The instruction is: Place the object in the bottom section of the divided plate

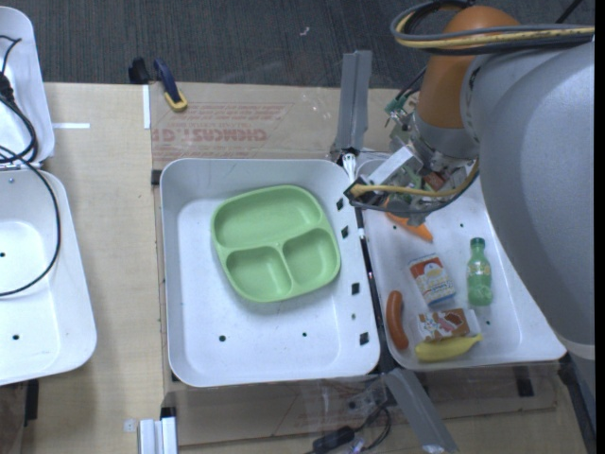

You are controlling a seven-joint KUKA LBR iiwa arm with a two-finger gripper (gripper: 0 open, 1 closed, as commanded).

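Observation:
A light green divided plate (276,244) lies in the left white bin (189,329), with one wide section toward the back and two smaller ones toward the front; all three hold nothing. My gripper (413,200) hangs low over the back left corner of the right bin (515,334), under the orange wrist band (452,74). An orange carrot (409,223) lies just beneath and in front of it, partly covered by the gripper. I cannot see whether they touch.
The right bin also holds a small juice carton (431,280), a green bottle (479,272), a red sausage (396,318), a flat snack packet (446,323) and a banana (448,348). A grey post (355,97) stands behind the bins. Cables (28,159) trail over white equipment at the left.

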